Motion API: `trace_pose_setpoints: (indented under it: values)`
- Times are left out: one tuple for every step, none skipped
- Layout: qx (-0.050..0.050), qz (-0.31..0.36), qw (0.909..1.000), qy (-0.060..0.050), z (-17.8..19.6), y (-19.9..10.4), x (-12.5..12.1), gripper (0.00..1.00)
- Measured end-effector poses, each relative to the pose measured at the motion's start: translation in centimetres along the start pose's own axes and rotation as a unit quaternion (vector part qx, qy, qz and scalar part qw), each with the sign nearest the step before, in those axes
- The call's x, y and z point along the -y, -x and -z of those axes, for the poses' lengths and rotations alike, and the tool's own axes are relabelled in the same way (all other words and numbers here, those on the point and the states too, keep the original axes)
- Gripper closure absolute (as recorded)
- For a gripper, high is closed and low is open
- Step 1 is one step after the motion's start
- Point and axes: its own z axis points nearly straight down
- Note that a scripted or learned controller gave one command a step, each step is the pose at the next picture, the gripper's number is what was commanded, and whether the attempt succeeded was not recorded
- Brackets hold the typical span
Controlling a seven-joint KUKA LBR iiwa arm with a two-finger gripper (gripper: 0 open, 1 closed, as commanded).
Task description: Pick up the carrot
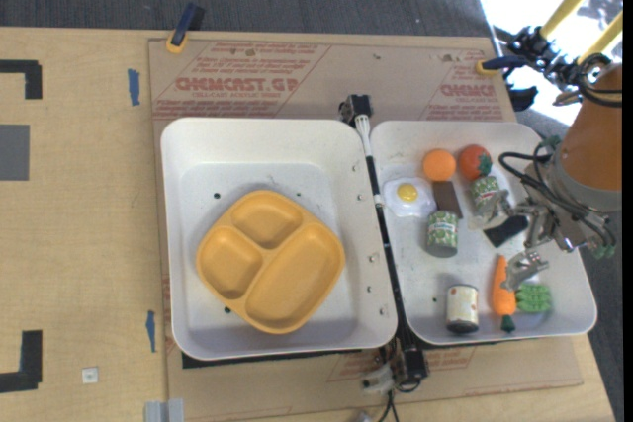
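Tabletop (69,242): lying tan under a sheet of printed cardboard (297,74) that is carrying both bins.
Left bin (188,173): sitting white and shallow, holding one yellow divided plate (269,260) with three compartments, turned at a slant.
Right bin (574,311): sitting just beside the left bin, holding the small items.
Arm (598,143): reaching in from the right, its orange band showing above the wrist, cables trailing around it.
Hand (529,264): hanging over the right part of the right bin, directly above the top end of the carrot; whether it is spread or pressed together cannot be told here, as the metal parts are blurring together.
Carrot (503,290): lying near the bin's front right corner, orange, running roughly front to back, its lower end touching a green leafy piece (532,297).
Other items: a can (461,306) standing left of the carrot; a green-labelled can (442,234) mid-bin; a fried egg (407,195), an orange (439,164) and a tomato (474,159) sitting toward the back.
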Motion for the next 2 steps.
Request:
trace_pose_setpoints:
  values:
    - [0.001, 0.144, 0.9896, -0.001, -5.4, -1.4, -0.2, 0.0]
    - [-0.001, 0.269, 0.9631, 0.0, -7.9, -1.3, -3.0, 0.0]
